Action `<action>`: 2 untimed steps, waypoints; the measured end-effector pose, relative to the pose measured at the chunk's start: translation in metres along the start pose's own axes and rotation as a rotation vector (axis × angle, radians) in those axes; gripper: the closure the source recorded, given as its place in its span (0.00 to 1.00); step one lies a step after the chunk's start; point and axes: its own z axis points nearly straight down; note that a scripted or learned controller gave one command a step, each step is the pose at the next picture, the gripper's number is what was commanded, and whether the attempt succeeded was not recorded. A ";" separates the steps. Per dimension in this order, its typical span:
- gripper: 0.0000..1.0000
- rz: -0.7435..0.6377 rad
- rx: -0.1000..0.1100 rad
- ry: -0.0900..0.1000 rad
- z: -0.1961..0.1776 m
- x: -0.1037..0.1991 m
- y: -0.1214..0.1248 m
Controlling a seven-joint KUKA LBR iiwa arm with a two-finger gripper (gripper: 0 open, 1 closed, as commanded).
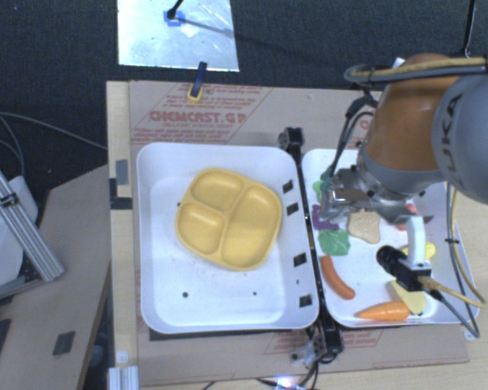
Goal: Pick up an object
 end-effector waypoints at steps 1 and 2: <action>1.00 0.007 -0.004 0.000 -0.073 -0.031 -0.010; 1.00 0.007 0.009 -0.002 0.019 -0.064 0.037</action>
